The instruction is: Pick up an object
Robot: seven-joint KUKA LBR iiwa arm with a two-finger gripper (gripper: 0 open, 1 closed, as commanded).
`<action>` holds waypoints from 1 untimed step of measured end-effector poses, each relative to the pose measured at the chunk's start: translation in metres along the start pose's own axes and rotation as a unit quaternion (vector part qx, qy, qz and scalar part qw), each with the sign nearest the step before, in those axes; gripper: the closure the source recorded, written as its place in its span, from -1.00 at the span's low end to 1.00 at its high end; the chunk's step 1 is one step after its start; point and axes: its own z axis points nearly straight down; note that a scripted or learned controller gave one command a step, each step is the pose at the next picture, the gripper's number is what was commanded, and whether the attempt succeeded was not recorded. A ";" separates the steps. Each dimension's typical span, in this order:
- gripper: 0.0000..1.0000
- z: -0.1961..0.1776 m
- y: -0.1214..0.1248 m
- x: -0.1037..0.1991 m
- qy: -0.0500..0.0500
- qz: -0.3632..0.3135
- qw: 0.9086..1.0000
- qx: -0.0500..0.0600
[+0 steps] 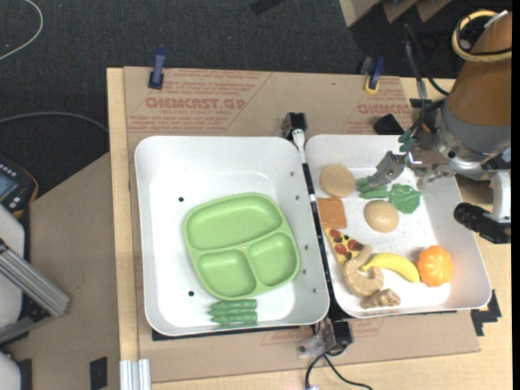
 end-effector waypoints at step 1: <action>-1.00 0.059 -0.059 0.073 0.002 -0.002 1.000 0.006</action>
